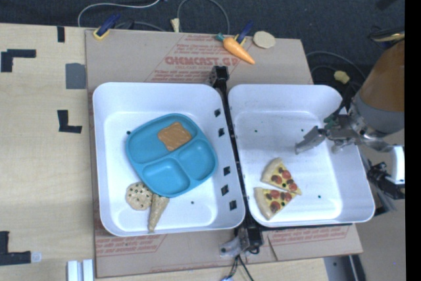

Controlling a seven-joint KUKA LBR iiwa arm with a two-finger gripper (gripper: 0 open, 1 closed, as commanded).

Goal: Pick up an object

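Landmark: right bin [329,97].

Two pizza slices: lower [272,201] at bin's near-left floor, upper [281,177] just behind it, near or touching.

Gripper [309,141] above bin floor, right of centre, behind slices, apart from them. Fingers empty; how far open cannot tell.

Left of bin: blue tray [172,156] with cracker [174,135], cookie [138,196].

Beyond bin, on worktop: carrot [237,50].

- bins [115,102]: white
- divided plate [172,156]: bright blue
- toast [175,135]: tan-brown
- cookie [138,195]: beige, dark specks
- pizza slices [277,189]: yellow, red dots
- carrot [238,51]: orange, green tip
- arm [385,85]: grey, orange band
- cardboard [191,59]: brown, red print
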